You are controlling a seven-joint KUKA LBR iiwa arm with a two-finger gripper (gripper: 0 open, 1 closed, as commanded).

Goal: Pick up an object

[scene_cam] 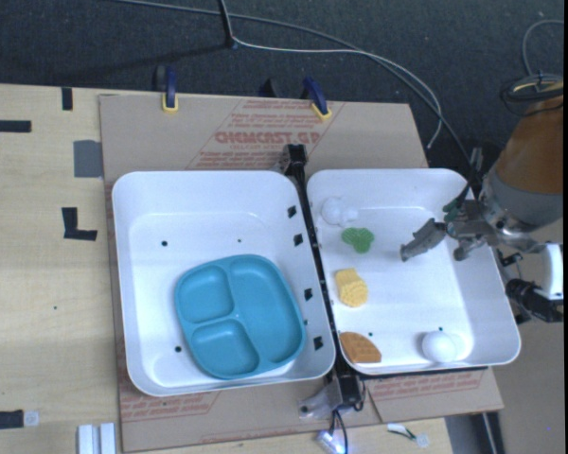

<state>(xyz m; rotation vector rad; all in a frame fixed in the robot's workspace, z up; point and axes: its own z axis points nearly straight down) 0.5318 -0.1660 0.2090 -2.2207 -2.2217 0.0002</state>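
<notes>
Overhead, the gripper (418, 246) hangs above the right bin (473, 348), near its right wall, and whether it is open or closed cannot be told. Nothing is seen in its grasp. Along that bin's left side lie a green piece (359, 239), a yellow piece (351, 288) and a brown piece (361, 348); a white ball (439, 346) sits near the front. The left bin (142, 253) holds a blue divided plate (239, 315).
</notes>
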